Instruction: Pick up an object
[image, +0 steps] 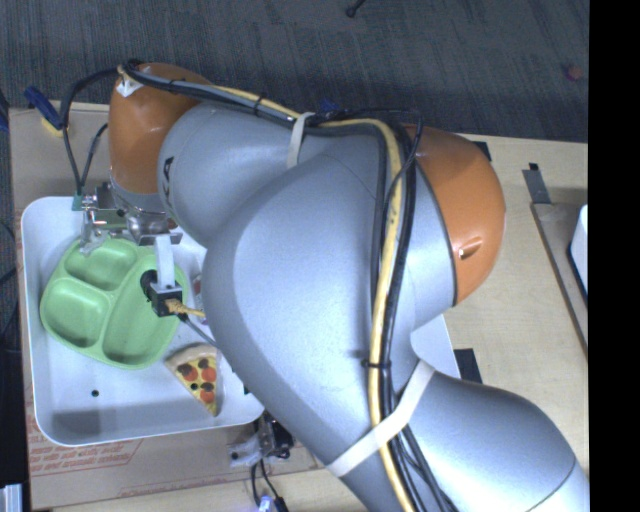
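A light green divided plate (100, 305) lies in the left white bin (60, 405), towards its back. A toy pizza slice (200, 376) rests just right of the plate, near the bin's front. My gripper (132, 245) hangs low over the plate's back right part, touching or nearly touching it. Metal parts of the gripper sit at the plate's far rim and a black part reaches down over its right compartment. The big grey arm hides most of the right side of the bench.
A small pale and reddish object (197, 287) peeks out between the plate and the arm. The arm's grey links and orange bands cover the right bin. Cables run along the arm. Bare bin floor shows in front of the plate.
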